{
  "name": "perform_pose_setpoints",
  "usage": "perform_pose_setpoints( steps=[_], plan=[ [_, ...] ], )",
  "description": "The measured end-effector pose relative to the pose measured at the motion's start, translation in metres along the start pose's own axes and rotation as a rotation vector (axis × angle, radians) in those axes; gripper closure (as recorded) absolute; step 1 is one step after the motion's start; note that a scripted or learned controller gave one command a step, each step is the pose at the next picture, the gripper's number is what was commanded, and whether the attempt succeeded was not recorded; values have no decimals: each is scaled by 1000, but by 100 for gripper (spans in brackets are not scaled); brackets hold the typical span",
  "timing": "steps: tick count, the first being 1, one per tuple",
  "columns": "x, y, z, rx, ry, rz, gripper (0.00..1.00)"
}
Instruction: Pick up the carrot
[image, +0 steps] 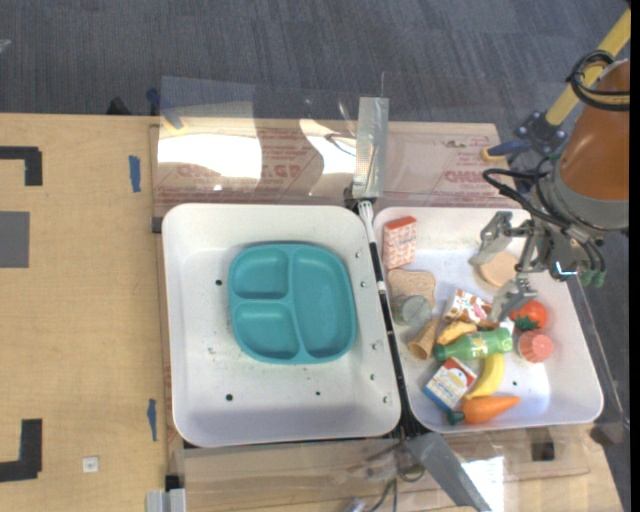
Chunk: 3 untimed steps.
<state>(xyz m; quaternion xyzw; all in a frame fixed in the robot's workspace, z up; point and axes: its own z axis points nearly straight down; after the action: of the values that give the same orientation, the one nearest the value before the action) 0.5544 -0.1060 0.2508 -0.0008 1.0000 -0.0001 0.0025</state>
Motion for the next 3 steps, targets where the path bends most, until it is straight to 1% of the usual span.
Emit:
perform_pose_setpoints(
  steps=[1, 2, 3],
  plan=[
    [41, -2, 137, 0, 3, 160, 0],
    [44, 9, 156, 5, -6, 244, 0],
    [40, 11, 143, 1, -16, 240, 100]
  ],
)
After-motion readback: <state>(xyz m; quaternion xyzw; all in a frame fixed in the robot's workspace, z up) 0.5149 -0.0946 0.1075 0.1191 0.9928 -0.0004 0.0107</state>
